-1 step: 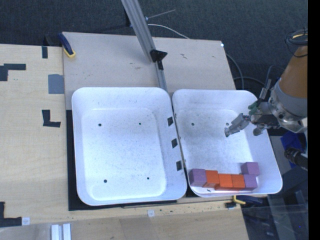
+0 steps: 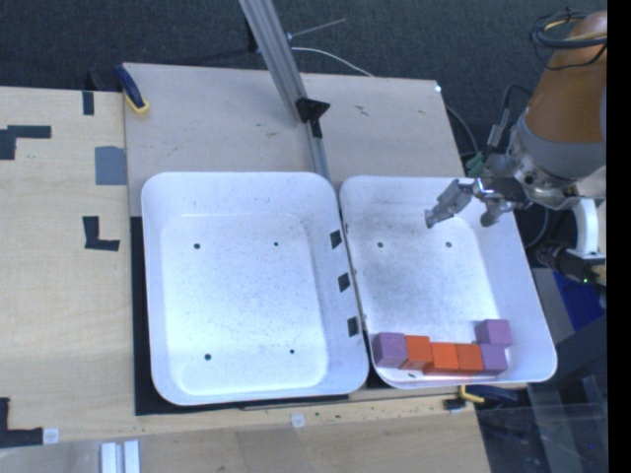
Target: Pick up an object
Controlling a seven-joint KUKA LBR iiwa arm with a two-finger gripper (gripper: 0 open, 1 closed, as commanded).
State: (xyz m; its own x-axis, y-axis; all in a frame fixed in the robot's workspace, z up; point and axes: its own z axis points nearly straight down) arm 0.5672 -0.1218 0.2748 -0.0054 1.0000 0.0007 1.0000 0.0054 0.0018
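Along the near edge of the right bin (image 2: 513, 264) lies a row of blocks: a purple block (image 2: 390, 347) at the left, orange blocks (image 2: 446, 355) in the middle, and purple blocks (image 2: 493, 343) stacked at the right end. My gripper (image 2: 461, 205) hangs over the far right part of that bin, well away from the blocks. Its fingers are spread, one finger (image 2: 442, 207) pointing left and the other at the right, with nothing between them.
The left bin (image 2: 158, 264) sits beside the right one. A slanted metal pole (image 2: 276, 47) rises from between the bins at the back. A blue and yellow clamp (image 2: 132, 91) lies on the bench's far left corner.
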